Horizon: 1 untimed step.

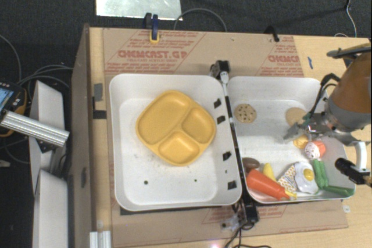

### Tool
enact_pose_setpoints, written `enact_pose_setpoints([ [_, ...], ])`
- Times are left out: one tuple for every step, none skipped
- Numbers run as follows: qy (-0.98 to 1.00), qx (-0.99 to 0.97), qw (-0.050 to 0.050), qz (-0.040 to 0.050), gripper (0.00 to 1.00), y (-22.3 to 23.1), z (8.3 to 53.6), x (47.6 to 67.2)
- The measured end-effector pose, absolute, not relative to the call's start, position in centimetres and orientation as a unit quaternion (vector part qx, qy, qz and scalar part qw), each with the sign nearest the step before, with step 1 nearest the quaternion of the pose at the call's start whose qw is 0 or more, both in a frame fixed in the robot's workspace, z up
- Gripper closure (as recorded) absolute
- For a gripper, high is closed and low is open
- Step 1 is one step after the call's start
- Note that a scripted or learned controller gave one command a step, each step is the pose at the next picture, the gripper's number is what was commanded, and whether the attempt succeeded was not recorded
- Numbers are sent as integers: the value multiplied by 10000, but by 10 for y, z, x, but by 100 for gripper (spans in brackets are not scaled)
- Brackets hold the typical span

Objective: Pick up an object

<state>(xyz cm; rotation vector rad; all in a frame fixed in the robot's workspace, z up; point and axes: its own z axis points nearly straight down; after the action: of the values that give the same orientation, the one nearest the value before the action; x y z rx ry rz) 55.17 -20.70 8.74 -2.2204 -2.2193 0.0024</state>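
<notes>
The right bin [273, 90] holds several toy foods. A chocolate-chip cookie [245, 112] lies near its left wall, and a tan round piece [295, 116] sits further right. Along the front lie an orange carrot [266, 184], a small yellow banana [268, 171], a fried egg [304, 176], a green vegetable [323, 177], a white-and-red ball [314, 150] and a brown piece [250, 163]. My gripper [302, 128] hangs low in the bin's right half, just below the tan piece and above a small yellow item [300, 141]. Nothing is visibly held.
The left bin [131, 183] holds a yellow divided plate [176, 127]. A black-clipped divider [228, 119] joins the two bins. The orange-banded arm [354, 90] comes in over the right bin's far right side. Cardboard [192, 49] lies behind the bins.
</notes>
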Motion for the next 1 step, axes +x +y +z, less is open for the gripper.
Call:
enact_pose_setpoints([
  [-7080, -7062, -26, -13, 100, -207, 101, 555],
])
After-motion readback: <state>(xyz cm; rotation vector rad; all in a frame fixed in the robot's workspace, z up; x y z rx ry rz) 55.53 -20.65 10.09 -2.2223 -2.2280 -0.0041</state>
